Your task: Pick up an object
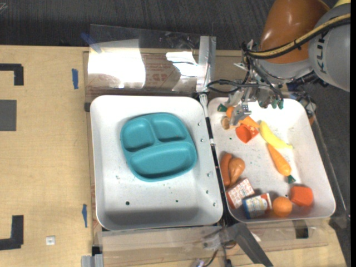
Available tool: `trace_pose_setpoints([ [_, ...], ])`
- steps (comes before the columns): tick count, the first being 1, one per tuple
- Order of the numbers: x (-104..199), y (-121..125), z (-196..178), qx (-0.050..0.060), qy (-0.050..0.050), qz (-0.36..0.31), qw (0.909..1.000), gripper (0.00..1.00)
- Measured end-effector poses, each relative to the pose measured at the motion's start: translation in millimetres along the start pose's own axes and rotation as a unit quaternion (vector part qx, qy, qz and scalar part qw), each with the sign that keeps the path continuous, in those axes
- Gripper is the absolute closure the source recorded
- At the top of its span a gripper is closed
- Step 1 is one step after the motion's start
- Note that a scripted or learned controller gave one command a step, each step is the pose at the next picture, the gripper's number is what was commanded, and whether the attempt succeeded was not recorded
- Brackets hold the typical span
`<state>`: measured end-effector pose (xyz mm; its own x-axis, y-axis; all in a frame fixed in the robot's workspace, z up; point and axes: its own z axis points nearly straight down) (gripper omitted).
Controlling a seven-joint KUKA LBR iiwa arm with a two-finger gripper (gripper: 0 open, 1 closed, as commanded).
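- The bench (pixel 44 166) is the biggest thing here, a pale wooden top with black corner marks along its left side and bits of blue tape.
- The arm (pixel 300 26) comes in from the right, grey with a shiny orange band, cables looping round its wrist.
- The left bin (pixel 105 193) is a shallow white tub, and the right bin (pixel 317 149) sits touching it along the middle seam.
- A teal divided plate (pixel 158 146) lies flat in the middle of the left bin, three compartments facing up.
- A sheet of clear plastic (pixel 144 65) stands behind the left bin, catching the light.
- The gripper (pixel 240 111) hangs over the far left corner of the right bin, right above a small orange block (pixel 247 131); I cannot tell how its claw is set (the cables and wrist get in the way).
- A yellow banana (pixel 272 137) lies slanted just beside the block, and a carrot (pixel 280 160) runs on from it toward the near side.
- Two brownish-orange lumps (pixel 232 168) lie against the bin's left wall.
- Near the front: a red-and-white packet (pixel 240 192), a small can (pixel 257 204) on its side, an orange ball (pixel 282 206), and a red-orange cube (pixel 302 195), all close together.
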<state>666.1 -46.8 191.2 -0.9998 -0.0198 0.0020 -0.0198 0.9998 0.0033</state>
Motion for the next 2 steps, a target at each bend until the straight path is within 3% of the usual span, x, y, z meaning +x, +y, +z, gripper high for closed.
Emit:
trace_pose_setpoints([
  [1,-2.2,-1.7,-5.7,0.001,-0.005,0.001,1.0000,0.00],
  [2,34.2,-77.0,100.6,0.003,-0.004,-0.057,0.9984,0.00],
])
